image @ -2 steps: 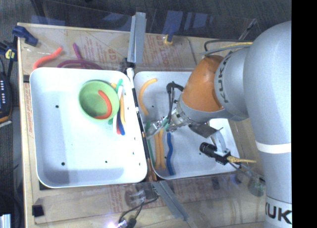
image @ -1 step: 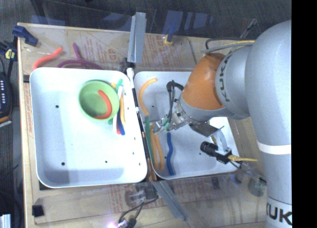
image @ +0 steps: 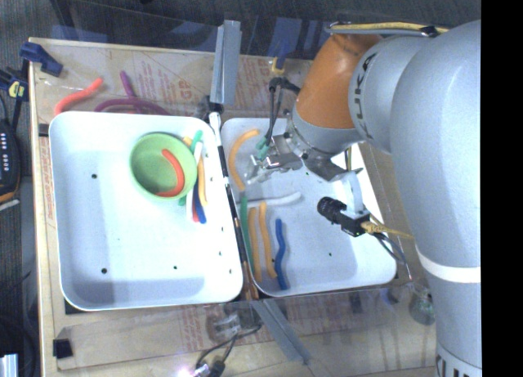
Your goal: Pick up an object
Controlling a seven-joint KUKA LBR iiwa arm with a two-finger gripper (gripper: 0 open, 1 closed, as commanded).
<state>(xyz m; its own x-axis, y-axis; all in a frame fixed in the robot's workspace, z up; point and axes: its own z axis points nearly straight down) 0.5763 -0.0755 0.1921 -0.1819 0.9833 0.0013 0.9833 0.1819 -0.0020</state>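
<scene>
Your arm [image: 409, 122] reaches in from the right and bends down over the right bin [image: 359, 273], its orange band [image: 331, 81] above the wrist. The gripper [image: 260, 163] hangs over that bin's far left corner, near an orange curved strip [image: 235, 154]; you cannot tell its opening or whether it holds anything. Nearer in that bin lie two orange strips [image: 257, 240], one blue [image: 280, 253], one green [image: 244, 228]. The left bin [image: 122, 277] holds one green bowl [image: 162, 167].

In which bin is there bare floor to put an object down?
Left white bin: bare floor below and left of the green bowl. Right white bin: a bare patch right of the blue strip; crowded along its left wall and under the gripper.
</scene>
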